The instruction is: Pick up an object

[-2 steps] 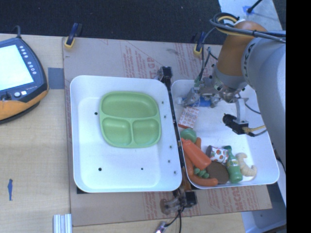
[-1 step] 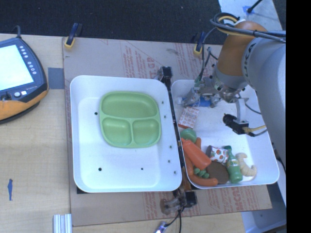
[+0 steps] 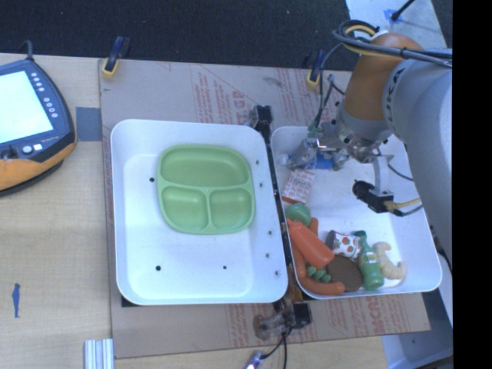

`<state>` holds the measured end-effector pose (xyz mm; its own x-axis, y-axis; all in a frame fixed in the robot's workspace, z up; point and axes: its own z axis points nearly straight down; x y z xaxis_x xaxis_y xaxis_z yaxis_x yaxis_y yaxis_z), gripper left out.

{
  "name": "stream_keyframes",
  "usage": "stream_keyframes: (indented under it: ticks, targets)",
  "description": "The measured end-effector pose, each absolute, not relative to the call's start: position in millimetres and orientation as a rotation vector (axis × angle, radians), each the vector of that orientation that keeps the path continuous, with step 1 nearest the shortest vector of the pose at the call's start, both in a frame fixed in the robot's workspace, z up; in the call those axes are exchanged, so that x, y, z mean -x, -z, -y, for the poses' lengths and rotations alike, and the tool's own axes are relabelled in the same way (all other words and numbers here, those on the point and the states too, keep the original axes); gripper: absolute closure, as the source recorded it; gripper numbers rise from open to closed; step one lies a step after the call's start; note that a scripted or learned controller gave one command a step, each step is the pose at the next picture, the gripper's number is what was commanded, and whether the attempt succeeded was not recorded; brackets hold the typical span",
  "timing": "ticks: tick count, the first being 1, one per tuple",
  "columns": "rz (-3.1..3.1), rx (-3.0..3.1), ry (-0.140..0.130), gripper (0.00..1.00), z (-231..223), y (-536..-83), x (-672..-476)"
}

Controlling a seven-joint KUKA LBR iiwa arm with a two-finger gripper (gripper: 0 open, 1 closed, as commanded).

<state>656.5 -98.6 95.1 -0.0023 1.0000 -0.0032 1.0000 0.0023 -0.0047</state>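
Note:
The right bin (image 3: 407, 214) holds a pile of toy food at its near end: an orange carrot (image 3: 311, 244), a red chili (image 3: 321, 287), a brown disc (image 3: 347, 272), a green bottle (image 3: 371, 272), a small patterned carton (image 3: 348, 244) and a cream curled piece (image 3: 393, 265). A red-and-white packet (image 3: 298, 184) lies near the bin's left wall, with a green pepper (image 3: 298, 214) just below it. My gripper (image 3: 321, 154) hangs low over the bin's far left corner, above and slightly right of the packet. A blue-and-silver item (image 3: 306, 157) lies right at its tip.
The left bin (image 3: 134, 275) carries a green divided plate (image 3: 206, 188). A teach pendant (image 3: 31, 121) rests on the bench at far left. A black part with a cable (image 3: 374, 195) hangs from the arm over the right bin's middle. Clamps (image 3: 114, 58) hold the board's far edge.

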Motion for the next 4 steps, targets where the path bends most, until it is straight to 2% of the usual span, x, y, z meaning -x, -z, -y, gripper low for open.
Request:
stream_keyframes:
  ticks: [3,4]
  targets:
    - [2.221,2.215,-0.012,0.0,99.9,-92.2,-655.3]
    - [2.218,2.208,-0.031,1.0,103.1,-100.8,-652.3]
